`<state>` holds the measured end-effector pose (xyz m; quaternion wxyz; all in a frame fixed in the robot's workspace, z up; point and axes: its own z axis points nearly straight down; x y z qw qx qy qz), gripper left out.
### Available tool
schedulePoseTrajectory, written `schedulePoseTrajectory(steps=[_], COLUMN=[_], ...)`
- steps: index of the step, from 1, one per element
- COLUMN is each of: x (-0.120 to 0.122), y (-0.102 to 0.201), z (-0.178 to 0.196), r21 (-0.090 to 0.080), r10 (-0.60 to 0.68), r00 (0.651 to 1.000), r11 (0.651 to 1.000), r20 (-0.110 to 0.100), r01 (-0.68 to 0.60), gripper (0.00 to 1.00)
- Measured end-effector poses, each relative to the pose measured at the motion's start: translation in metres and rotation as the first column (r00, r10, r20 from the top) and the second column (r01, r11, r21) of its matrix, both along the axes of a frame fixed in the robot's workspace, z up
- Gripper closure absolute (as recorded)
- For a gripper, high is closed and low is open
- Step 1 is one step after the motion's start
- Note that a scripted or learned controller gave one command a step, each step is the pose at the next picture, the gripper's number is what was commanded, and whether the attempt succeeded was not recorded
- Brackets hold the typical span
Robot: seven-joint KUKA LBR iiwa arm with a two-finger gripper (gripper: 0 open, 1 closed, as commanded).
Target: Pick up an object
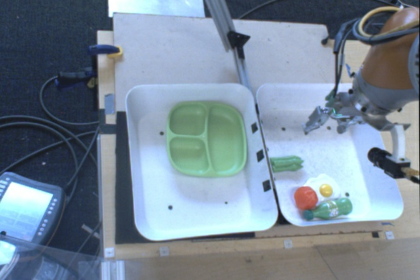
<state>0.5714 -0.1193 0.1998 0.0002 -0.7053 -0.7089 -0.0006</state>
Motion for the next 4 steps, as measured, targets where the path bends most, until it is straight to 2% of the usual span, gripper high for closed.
schedulePoseTrajectory(steps=[1, 3, 4], x=[0.000, -0.003, 0.000], y=[0.000, 0.000, 0.000], z=[0.000, -0.112, -0.098], r21=[0.000, 0.000, -0.001], r10=[-0.002, -0.004, -0.005], r00=[1.000, 1.000, 1.000], r11=[1.000, 1.000, 1.000], r20=[0.000, -0.005, 0.002], r01=[0.002, 0.004, 0.005], gripper=[0.00, 0.00, 1.00])
